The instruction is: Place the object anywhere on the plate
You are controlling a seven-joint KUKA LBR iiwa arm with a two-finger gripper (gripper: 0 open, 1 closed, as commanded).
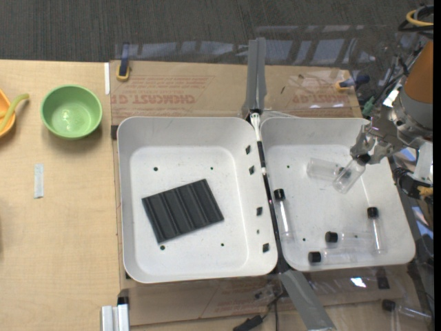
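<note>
Even, bright overhead light fills the scene, with no single strong source apparent. The two white bins, left (138,185) and right (393,247), are the brightest areas, nearly washed out on their floors, with soft grey shading along the inner walls. The dark ribbed plate (182,209) casts almost no shadow. A faint sheen sits inside the green bowl (72,112). The carpet along the top is dim and grainy. Overall sharpness is modest. The arm (413,102) at the right edge looks soft and slightly smeared, and the clear items beneath it are hazy and hard to outline. Straight edges bend slightly near the frame borders.
</note>
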